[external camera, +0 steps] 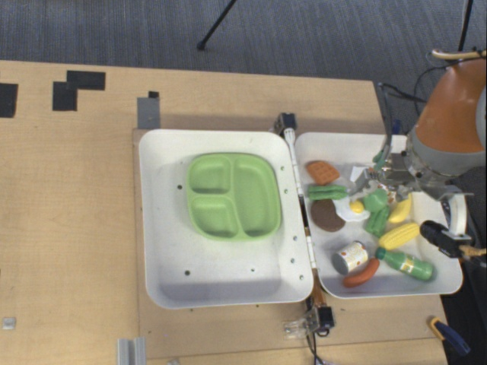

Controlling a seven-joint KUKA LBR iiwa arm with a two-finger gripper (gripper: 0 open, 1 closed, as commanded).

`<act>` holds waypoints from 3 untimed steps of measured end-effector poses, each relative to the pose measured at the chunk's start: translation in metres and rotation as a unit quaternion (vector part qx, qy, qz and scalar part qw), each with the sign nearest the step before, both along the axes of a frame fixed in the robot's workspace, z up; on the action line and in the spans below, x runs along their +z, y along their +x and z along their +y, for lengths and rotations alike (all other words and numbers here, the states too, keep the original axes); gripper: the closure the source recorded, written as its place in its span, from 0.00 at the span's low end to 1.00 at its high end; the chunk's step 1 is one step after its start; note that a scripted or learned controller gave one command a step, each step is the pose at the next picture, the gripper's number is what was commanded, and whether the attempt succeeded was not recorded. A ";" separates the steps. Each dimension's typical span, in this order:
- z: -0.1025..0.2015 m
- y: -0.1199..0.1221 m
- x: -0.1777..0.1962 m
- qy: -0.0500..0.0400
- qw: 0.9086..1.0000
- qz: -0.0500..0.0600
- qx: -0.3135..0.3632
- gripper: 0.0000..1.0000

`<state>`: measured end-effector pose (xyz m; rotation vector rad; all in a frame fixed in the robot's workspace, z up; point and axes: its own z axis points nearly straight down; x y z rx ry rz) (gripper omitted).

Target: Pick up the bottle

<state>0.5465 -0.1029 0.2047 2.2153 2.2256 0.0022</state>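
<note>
From above, the bench (pixel 68 226) carries two white bins side by side. The left bin (pixel 163 272) holds a green divided plate (pixel 232 196) lying flat near its middle. The right bin (pixel 449 280) is crowded with toy food: a waffle-like brown piece (pixel 323 172), a dark brown round piece (pixel 328 216), a small can (pixel 350 257) on its side, a red sausage (pixel 361 273), a corn cob (pixel 399 236) and green pieces (pixel 376 211). The bottle (pixel 406 264), green with a yellow label, lies on its side near the bin's front right corner, just below the corn and beside the sausage. The gripper (pixel 383 179) hangs over the upper middle of this bin, above the green pieces and apart from the bottle; how far its jaws stand apart I cannot tell
</note>
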 end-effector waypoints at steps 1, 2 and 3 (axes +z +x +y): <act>-0.019 0.052 -0.116 -0.002 1.000 -0.005 -0.005 0.00; -0.040 0.119 -0.120 0.003 0.982 0.013 -0.186 0.00; -0.039 0.119 -0.110 0.003 0.983 0.016 -0.183 1.00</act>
